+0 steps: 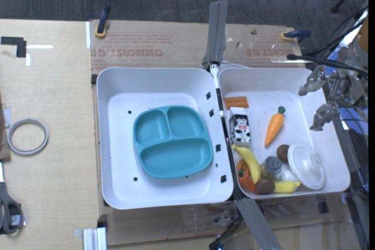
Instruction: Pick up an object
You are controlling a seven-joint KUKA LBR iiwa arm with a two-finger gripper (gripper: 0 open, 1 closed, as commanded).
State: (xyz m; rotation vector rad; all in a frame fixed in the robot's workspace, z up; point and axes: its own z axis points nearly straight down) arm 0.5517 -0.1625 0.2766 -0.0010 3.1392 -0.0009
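The right bin (266, 84) holds the loose objects. An orange carrot (273, 127) lies near its middle, with a flat orange block (236, 102) and a small black-and-white carton (241, 129) by the left wall. Along the front sit a yellow banana (251, 162), a brown round fruit (283, 153), a grey can (272, 165) and a clear plastic lid (306, 165). My gripper (317, 100) hangs over the right rim of this bin, to the right of the carrot. Its fingers are spread open with nothing between them.
The left bin (117, 96) carries a teal divided plate (173, 141). A grey divider post (217, 32) rises between the bins at the back. A roll of tape (26, 136) lies on the bench at far left. Cables run near the arm at upper right.
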